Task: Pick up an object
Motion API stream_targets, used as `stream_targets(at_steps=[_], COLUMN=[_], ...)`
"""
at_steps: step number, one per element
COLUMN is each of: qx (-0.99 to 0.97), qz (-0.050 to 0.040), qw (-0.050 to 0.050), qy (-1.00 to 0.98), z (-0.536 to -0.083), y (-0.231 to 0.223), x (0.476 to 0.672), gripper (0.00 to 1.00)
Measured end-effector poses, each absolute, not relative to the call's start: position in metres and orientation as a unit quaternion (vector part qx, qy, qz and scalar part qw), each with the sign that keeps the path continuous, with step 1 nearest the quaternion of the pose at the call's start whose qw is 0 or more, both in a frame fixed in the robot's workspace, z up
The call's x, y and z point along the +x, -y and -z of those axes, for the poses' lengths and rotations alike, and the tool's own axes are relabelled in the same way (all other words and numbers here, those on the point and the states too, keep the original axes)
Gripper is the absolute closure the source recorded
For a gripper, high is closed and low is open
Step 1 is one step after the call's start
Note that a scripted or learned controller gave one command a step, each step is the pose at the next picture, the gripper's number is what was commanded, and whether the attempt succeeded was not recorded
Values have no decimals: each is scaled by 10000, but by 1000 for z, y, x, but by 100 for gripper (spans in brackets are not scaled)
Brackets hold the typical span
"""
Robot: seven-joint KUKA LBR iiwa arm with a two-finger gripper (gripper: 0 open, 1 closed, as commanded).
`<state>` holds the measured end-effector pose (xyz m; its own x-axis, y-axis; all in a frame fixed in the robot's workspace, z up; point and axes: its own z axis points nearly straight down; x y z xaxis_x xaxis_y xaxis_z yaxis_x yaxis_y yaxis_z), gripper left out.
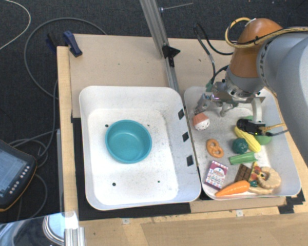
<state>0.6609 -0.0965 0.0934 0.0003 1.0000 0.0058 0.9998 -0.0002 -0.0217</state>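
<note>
Hovering over the right bin's (292, 181) far-left corner, the gripper (214, 105) hangs just beyond the ball (200, 120); whether it is spread or pinched, I cannot tell. Best centre over the ball, clear of the bin wall, before descending, since it may roll.

No text can be read; the print on the small pink packet (216, 175) is too blurred to make out.
</note>
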Motion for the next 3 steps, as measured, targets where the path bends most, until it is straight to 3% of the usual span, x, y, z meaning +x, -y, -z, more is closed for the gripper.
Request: stream_targets(at_steps=[1,2,3], qx=[-7074,-7076,-7066], qz=[-32,30,31], qw=[84,-29,-30], qy=[7067,7066,7076], z=[-109,-176,-220], y=[96,98,97], x=[663,663,665], gripper=[100,100,100])
